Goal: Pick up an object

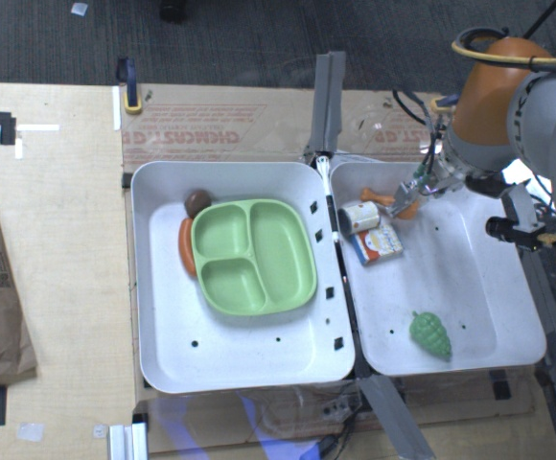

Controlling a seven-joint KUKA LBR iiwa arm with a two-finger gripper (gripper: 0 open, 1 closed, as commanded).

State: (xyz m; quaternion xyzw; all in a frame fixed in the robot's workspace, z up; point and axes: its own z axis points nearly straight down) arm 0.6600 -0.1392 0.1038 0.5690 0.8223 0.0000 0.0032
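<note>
Two shallow white bins of smooth, glossy plastic with rounded corners sit side by side on the pale wood-grain desk (pixel 57 257). In the left bin (pixel 163 353) lies a matte light-green tray (pixel 256 256), squarish with soft corners and three compartments; against its left edge rest a smooth orange sausage-shaped piece (pixel 186 245) and, just beyond that, a small round brown ball (pixel 197 201). In the right bin (pixel 489 286) a knobbly green object shaped like a small cone (pixel 430 334) lies near the near wall, well apart from everything else. Towards the far left corner of that bin a short metallic can (pixel 359 217) lies on its side, touching a flat printed card in red, white and blue (pixel 379 244) just nearer. A slim orange carrot-like piece (pixel 385 200) lies by the far wall, right of the can. The tool (pixel 420 186) hangs over the far part of the right bin, its tip just right of the carrot and seemingly over its end; whether its fingers are wide or narrow I cannot tell, and nothing can be seen held between them. The can and card lie left of the tool; the cone lies well nearer than it
</note>
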